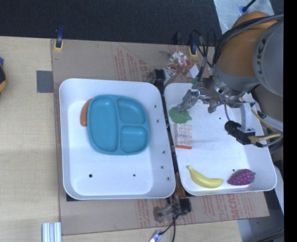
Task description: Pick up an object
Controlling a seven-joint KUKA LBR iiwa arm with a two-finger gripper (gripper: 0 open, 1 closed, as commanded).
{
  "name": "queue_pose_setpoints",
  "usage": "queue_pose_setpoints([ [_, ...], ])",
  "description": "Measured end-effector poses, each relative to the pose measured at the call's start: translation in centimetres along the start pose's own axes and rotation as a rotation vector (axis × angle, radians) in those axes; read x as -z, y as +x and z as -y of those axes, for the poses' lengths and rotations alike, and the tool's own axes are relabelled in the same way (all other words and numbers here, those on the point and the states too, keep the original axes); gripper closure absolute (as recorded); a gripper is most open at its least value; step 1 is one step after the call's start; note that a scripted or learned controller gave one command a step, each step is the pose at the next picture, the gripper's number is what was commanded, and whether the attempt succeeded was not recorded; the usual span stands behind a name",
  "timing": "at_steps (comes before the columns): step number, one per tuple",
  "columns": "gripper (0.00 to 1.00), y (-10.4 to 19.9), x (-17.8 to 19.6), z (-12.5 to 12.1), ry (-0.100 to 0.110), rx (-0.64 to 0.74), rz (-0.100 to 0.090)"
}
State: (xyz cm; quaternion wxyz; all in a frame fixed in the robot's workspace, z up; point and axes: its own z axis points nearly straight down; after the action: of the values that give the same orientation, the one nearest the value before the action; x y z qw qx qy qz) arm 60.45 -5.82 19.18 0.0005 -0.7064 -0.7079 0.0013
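Gripper [187, 103] hovers at the right bin's [214, 145] upper-left corner, right above the green leafy toy [180, 116]; can't tell the fingers' state. Best bet: drop straight, straddle the leaf, clear the bin wall and the packet [184, 135] just below it.

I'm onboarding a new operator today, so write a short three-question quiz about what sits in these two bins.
1. True or false: the blue divided plate lies in the left bin.
2. Which item lies nearest the gripper? A) banana B) green item C) purple grapes
3. Fill in: the banana and grapes lie along the right bin's ____ edge in the camera view.

Key: 1 true; 2 B; 3 bottom.
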Motion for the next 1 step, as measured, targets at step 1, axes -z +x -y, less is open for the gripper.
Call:
queue_pose_setpoints([
  [1,0.0,-10.85,-6.97,1.32,0.002,0.001,0.001],
])
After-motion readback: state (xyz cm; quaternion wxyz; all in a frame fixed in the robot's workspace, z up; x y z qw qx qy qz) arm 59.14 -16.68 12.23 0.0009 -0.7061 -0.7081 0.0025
